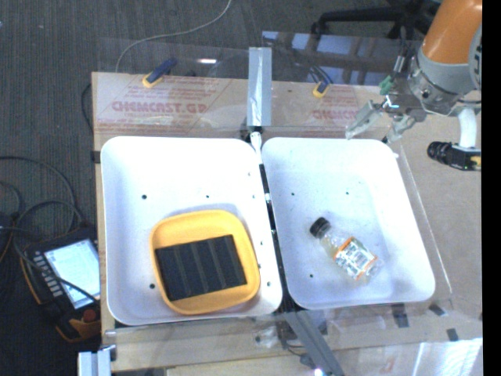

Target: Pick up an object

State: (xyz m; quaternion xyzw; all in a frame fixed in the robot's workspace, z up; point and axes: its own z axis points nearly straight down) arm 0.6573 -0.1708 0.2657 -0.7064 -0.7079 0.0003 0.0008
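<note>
A small clear plastic bottle with a black cap and an orange-and-white label (347, 251) lies on its side in the right-hand shallow white bin (407, 210), a little toward the near edge and somewhat right of the bin's middle. Its long axis runs on a diagonal, the cap pointing up and to the left toward the divider between the bins, the base pointing down and to the right toward the near corner. Lying flat like this, it looks to have settled where the bin floor lets it rest, touching no wall. In the left-hand white bin (133, 178) sits a yellow rounded-square plastic tray with a dark ribbed insert (205, 261), near the front, well apart from the bottle. The two-finger gripper (378, 121) hangs above the far right corner of the right bin, at the end of the grey arm with its orange band (455, 10), and its fingers appear spread apart with nothing between them. That high, offset pose seems a ready position clear of the bins; I judge a grasp would best close across the bottle's narrow width, square to its diagonal.
</note>
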